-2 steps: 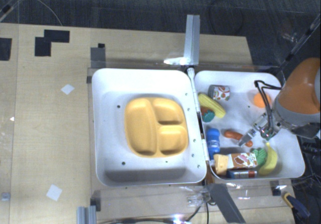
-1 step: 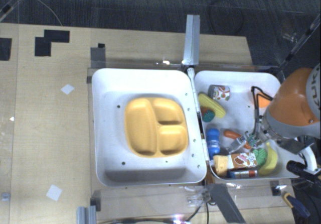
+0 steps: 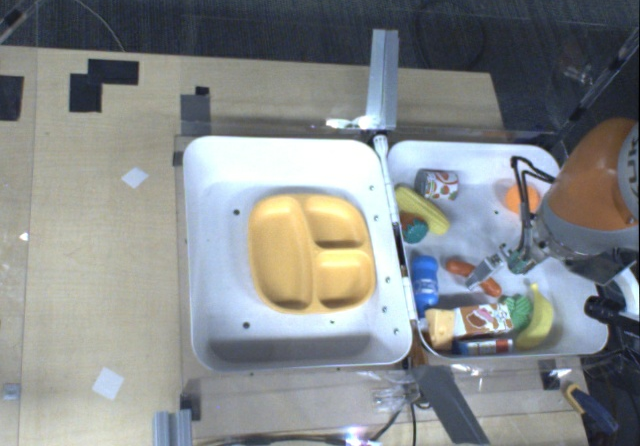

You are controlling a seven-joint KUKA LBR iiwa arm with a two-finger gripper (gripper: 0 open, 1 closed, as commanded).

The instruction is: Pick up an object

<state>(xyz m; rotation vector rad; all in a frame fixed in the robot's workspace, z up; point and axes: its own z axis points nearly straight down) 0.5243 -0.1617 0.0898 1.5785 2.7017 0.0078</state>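
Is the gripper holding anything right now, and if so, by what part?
Cannot be told. The gripper sits low in the right bin, right above a small orange-red item, but a grasp isn't visible.

A pale wooden bench [image 3: 100,264] carries two shallow white bins side by side, the left bin [image 3: 200,264] toward the middle and the right bin [image 3: 470,156] against the bench's right edge, their walls touching. A grey metal post [image 3: 383,74] lies across the far edge where the bins meet, and black patches [image 3: 100,82] mark the far left corner. Two small pale squares [image 3: 134,176] lie on the bare wood left of the bins.
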